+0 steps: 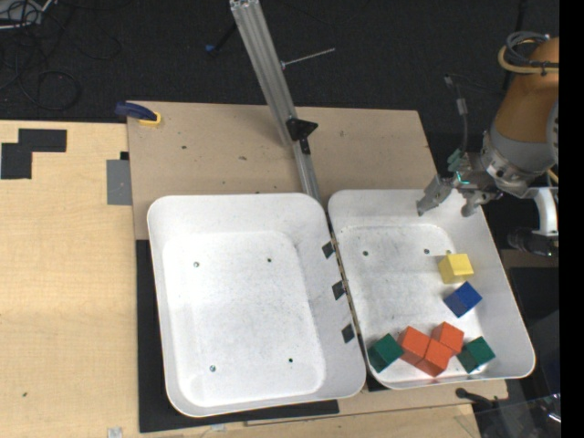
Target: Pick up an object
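Two shallow white bins are sitting side by side on the bench, the left bin (182, 217) lying next to the right bin (383, 213), with a row of dark clips joining their shared edge. The arm (527, 108), showing its orange band above the wrist, is reaching in from the right, and its gripper (451, 198) is hanging over the far right rim of the right bin with the two fingers spread wide apart and nothing lying between them. The objects available for picking are all resting in the right bin, well apart from the gripper: a yellow block (455, 265) is lying nearest the fingers, a blue block (463, 298) is sitting just beside it toward the near edge, and a cluster along the near rim is grouping two orange blocks (431, 346) that are touching each other, flanked by a green block on the left (386, 350) and a second green block on the right (475, 353). A slanted aluminium rail (266, 71) is rising from behind the bins toward the top of the view.
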Controlling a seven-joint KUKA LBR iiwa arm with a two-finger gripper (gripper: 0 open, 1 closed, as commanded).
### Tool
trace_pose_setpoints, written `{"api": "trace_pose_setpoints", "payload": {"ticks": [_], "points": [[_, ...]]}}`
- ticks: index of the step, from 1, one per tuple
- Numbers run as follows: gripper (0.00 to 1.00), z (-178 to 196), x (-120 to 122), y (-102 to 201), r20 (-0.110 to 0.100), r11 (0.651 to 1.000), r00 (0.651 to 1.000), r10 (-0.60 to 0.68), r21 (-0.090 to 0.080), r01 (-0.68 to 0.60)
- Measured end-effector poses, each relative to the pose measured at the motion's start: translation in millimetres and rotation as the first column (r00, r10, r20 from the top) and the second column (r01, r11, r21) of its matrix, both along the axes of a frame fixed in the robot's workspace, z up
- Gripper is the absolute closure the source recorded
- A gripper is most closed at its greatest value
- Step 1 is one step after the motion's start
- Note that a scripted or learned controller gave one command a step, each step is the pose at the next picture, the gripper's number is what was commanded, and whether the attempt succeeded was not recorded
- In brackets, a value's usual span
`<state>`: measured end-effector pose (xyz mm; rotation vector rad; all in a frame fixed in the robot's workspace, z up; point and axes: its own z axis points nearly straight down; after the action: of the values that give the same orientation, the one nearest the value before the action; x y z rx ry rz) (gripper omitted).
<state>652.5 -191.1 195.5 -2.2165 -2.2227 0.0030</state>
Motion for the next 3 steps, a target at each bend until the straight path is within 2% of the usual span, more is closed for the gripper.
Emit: {"api": "trace_pose_setpoints", "payload": {"ticks": [1,2,3], "points": [[0.0,-0.1,0.0,0.3,-0.001,1.0,1.0,0.003,0.0,-0.003],[0.0,-64.9,-1.2,-0.9,-0.006,1.0,1.0,0.0,0.001,0.0],[0.0,-107.4,-1.8,-0.1,-0.001,1.0,1.0,0.002,0.0,-0.002]]}}
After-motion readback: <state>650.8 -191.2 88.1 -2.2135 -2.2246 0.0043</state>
